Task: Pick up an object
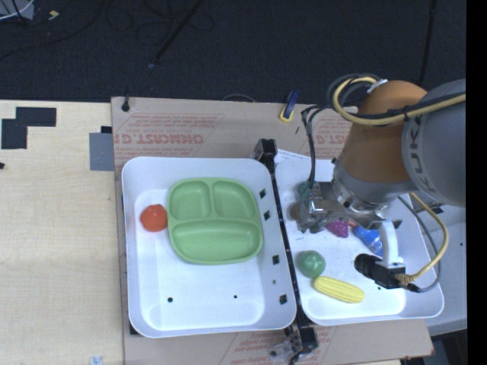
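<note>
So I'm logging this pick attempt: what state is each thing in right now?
Green plate: flat in left bin, nothing on it.
Tomato: beside the plate, loose.
Green ball: loose in right bin.
Corn: lying flat, untouched.
End effector: low in right bin.

I see two shallow white plastic bins (152,295), smooth with a slight sheen. The green divided plastic plate (213,223) looks matt. The bench's brown cardboard sheet (190,131) is dull and papery. The arm's orange band (380,139) shines glossy.
</note>
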